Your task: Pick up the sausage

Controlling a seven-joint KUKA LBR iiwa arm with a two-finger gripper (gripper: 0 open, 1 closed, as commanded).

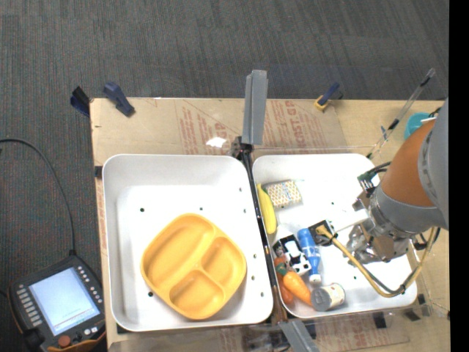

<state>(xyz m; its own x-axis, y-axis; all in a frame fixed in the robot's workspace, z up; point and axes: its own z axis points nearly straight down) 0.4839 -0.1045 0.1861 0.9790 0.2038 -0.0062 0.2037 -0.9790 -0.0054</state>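
Observation:
A small reddish-brown piece (281, 271) that may be the sausage lies against the left wall of the right bin (337, 174). It sits just above the orange carrot (295, 288) and is partly hidden by the other items. My gripper (370, 244) hangs over the right half of that bin, below the grey wrist and orange band. It is well to the right of the cluster of items. Nothing shows in its grasp.
The right bin also holds a waffle-like block (283, 193), a yellow banana (268, 211), a blue bottle (309, 251), a black-and-white item (292, 254) and a small can (328, 296). A yellow divided plate (194, 266) lies in the left bin (132, 189). A yellow cable (374, 281) loops below the gripper.

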